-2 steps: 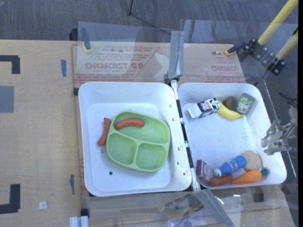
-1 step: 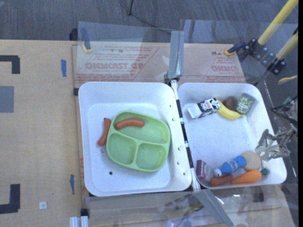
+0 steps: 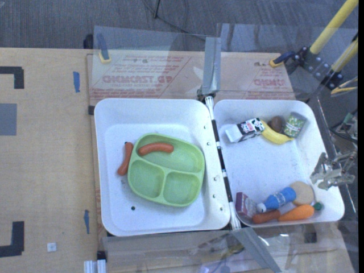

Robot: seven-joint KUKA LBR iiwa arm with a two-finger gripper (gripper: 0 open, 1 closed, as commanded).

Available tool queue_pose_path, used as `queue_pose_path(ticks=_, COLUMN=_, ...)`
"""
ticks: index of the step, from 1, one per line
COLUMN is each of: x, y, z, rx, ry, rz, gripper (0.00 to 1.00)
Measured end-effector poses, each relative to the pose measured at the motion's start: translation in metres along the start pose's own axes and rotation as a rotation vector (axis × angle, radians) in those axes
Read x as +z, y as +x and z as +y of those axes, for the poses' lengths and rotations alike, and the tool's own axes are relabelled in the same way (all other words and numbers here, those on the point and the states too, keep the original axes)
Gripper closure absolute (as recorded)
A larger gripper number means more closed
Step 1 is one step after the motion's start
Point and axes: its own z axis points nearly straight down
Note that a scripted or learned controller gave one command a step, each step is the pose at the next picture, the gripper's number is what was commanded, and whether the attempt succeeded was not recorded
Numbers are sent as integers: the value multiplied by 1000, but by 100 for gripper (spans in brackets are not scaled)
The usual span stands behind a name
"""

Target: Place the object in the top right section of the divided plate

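The claw (image 3: 333,172) hovered at the right bin's (image 3: 296,158) right rim; whether it was wide or narrow could not be told. One sausage (image 3: 155,148) already lay in the divided plate's (image 3: 149,183) top section, its long axis running left-right. Any placing should descend squarely, releasing low

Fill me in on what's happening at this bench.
Sorting toy food onto a green divided plate in the left bin. One sausage already lies in the plate's large upper section; a second sausage lies on the bin floor against the plate's left rim. The gripper sits at the right bin's right edge, with nothing visibly in it. That bin holds a milk carton, banana, carrot, bottle and other toys.
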Motion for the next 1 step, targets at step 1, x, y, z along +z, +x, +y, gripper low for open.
queue_pose_path(ticks=1, x=-2, y=-3, z=-8, rx=-309, ry=-1, rz=0, gripper=100)
